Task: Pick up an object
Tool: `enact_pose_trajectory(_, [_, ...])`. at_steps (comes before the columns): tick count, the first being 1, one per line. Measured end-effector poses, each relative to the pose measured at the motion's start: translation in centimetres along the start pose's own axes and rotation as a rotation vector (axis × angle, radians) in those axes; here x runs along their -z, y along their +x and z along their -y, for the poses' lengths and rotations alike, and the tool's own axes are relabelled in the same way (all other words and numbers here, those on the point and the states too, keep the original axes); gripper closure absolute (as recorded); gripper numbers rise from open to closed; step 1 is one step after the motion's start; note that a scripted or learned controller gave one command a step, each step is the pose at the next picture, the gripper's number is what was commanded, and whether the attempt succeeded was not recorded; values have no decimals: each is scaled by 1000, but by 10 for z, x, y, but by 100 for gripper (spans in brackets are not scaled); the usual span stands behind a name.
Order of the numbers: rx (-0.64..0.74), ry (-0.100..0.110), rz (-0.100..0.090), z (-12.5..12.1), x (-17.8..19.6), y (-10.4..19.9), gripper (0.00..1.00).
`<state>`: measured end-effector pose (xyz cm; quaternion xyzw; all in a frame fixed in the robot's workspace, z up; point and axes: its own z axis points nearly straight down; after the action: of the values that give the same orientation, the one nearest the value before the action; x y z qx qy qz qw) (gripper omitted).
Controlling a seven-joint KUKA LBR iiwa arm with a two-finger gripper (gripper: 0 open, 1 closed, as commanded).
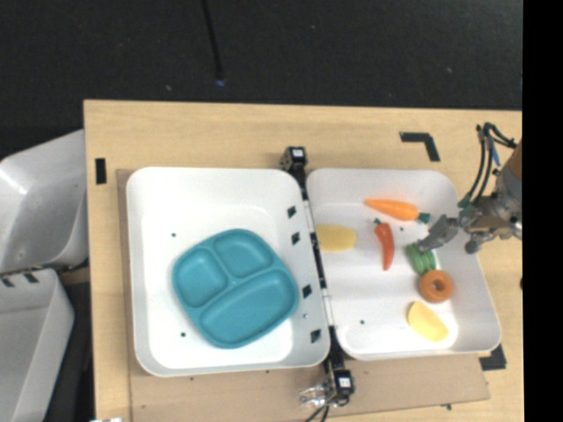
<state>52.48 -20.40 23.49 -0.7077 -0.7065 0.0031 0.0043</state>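
Observation:
The right bin (457,332) holds an orange carrot (392,207), a red chili pepper (385,244), a pale yellow piece (337,237), a green piece (421,258), an orange ring (435,285) and a yellow lemon-like piece (427,321). My gripper (455,237) reaches in over this bin's right side, just above and right of the green piece. Its two fingers are spread apart, so it is open, and nothing is between them.
A teal divided plate (233,286) lies in the left bin (149,200). The two bins meet at a central seam with black clips (310,236). Cables (489,161) hang by the arm at the right edge.

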Motion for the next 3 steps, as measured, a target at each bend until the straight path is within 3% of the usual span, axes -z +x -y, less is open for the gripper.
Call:
enact_pose_trajectory(1, [3, -11, 3, -2, 6, 0, 0])
enact_pose_trajectory(3, [-1, -7, 2, -6, -101, 1, 0])
